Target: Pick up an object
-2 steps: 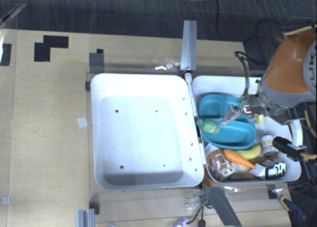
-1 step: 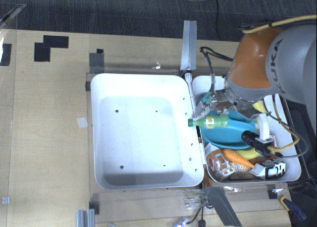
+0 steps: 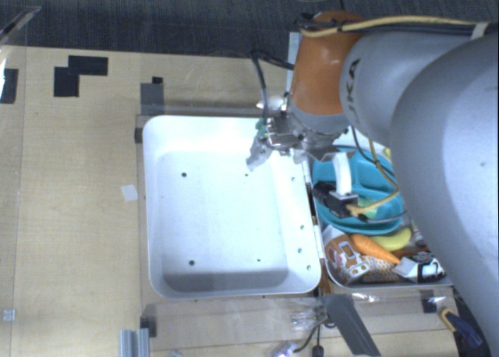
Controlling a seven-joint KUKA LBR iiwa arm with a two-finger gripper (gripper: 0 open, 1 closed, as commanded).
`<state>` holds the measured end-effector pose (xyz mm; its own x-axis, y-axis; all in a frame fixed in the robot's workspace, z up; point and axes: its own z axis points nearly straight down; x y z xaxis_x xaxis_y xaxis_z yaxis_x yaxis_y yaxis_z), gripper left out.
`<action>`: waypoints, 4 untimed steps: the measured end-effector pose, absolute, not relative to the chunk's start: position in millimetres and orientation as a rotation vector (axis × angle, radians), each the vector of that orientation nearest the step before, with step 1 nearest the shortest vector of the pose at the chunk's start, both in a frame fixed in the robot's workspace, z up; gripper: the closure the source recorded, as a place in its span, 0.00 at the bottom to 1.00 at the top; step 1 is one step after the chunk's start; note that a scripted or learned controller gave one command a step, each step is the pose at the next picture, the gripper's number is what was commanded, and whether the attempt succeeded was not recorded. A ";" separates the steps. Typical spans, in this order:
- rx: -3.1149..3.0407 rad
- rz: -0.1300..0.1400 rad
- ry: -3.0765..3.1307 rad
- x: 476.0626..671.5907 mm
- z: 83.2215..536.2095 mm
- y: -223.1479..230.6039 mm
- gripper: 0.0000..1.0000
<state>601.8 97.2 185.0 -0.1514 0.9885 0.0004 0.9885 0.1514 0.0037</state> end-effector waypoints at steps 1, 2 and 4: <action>1.997 0.013 2.422 661.3 88.0 118.5 0.00; 2.256 0.015 2.182 628.1 88.7 173.7 0.00; 2.256 0.015 2.182 628.1 88.8 173.6 0.00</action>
